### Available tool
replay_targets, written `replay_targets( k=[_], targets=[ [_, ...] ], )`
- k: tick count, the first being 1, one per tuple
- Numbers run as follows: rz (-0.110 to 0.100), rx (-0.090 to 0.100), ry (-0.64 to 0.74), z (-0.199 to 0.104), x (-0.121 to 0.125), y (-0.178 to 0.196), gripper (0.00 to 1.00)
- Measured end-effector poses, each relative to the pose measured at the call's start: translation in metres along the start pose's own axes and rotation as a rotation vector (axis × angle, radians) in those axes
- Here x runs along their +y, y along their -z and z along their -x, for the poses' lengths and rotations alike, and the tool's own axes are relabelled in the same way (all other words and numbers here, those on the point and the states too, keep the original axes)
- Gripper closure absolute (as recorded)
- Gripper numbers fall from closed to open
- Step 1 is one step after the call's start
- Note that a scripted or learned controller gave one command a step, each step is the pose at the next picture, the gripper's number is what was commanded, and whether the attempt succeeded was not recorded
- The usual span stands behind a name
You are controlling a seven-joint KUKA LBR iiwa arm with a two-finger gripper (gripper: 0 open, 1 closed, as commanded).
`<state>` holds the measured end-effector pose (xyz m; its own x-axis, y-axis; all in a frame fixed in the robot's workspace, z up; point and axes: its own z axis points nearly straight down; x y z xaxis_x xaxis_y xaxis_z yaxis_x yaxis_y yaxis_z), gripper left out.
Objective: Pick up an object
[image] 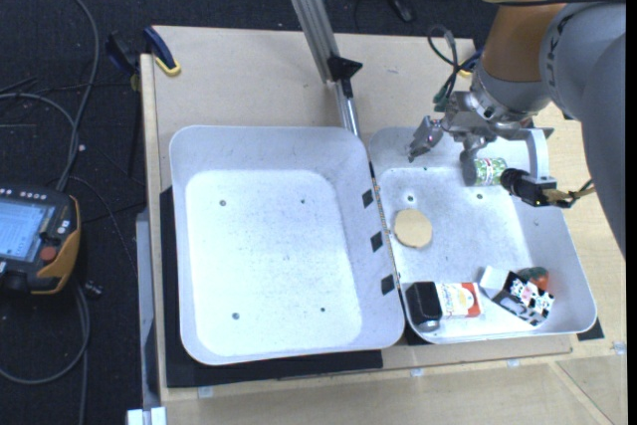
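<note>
Dark carpet strewn with cables surrounds a pale wooden tabletop [249,75] that carries 2 shallow white bins side by side; every place below is given relative to the right bin [518,244], which holds all the loose things.

Nearest the gripper is a small green-and-white can [489,170], lying on its side near the far edge of the right bin, its long axis running roughly left to right across that bin. It sits just beside the gripper [453,146], on the side toward the arm's own body, and is partly screened by the wrist hardware. From this slant I cannot tell whether the can is merely beneath the gripper or touching it, and the view shows nothing between the fingers, so no hold can be claimed. How far the gripper is parted cannot be made out either; the fingers are too small and tangled with cabling to read.

Further out, a round tan disc [413,230] lies flat toward the middle-left of the right bin, well apart from the can. Along the near edge of that bin sit a black block [424,304], a red-and-white packet [461,299] just beside it, and a small printed box [526,294] toward the near right corner.

In my judgement the can is the likeliest target, and the move turns on closing across its short axis, not along its length.
</note>
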<state>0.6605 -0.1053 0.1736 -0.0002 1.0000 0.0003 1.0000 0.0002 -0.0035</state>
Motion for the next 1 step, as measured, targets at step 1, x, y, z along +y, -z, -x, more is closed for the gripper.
replay_targets(
  k=[1],
  targets=[
    [-0.001, 0.000, 0.000, -0.0078, -0.0044, -0.0469, 0.00]
  ],
)
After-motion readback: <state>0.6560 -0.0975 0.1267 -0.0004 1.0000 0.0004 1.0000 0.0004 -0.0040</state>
